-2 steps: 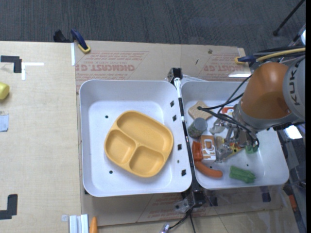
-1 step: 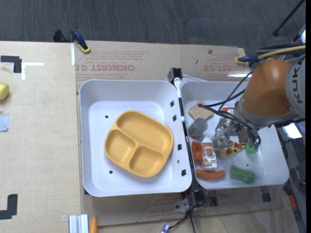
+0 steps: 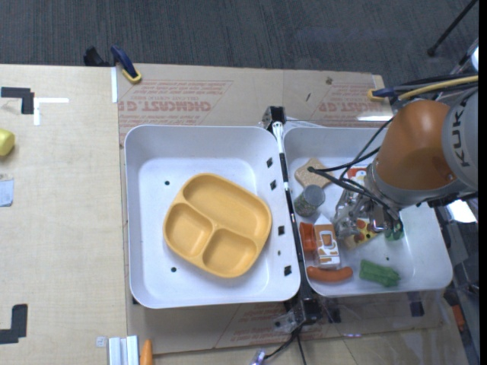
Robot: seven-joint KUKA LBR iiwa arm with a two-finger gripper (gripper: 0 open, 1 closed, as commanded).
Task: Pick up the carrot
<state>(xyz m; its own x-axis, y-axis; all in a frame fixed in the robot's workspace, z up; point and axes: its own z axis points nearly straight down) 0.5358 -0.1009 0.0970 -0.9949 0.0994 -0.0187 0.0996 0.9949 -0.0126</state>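
Note:
An orange-red elongated piece, which I take for the carrot (image 3: pixel 329 274), lies flat near the front wall of the right bin (image 3: pixel 426 280). My gripper (image 3: pixel 354 223) is lowered into that bin, behind and to the right of the carrot, among a cluster of small items. The orange wrist band and cables cover much of what lies beneath it. Nothing orange shows in the gripper.
Beside the carrot are an orange box with a white label (image 3: pixel 326 248) and a green piece (image 3: pixel 379 274). A grey can (image 3: pixel 310 199) and a tan slice (image 3: pixel 312 172) sit further back. The left bin (image 3: pixel 144 204) holds a yellow divided plate (image 3: pixel 217 225).

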